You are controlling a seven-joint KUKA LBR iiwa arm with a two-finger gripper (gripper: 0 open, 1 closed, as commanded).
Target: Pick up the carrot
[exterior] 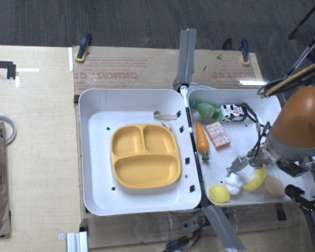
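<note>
1. Pale tabletop (37, 156) bears two white bins
2. Carrot (201, 136) lies in the right bin (262, 101), against its left wall
3. Tool (241, 164) hovers near a lemon (219, 193), fingers apart, holding nothing

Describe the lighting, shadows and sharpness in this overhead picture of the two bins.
Camera view: even, soft light, faint shadows; the carrot and yellow plate read clearly; the gripper looks small and slightly blurred; the white bin is bright without harsh glare.
</note>
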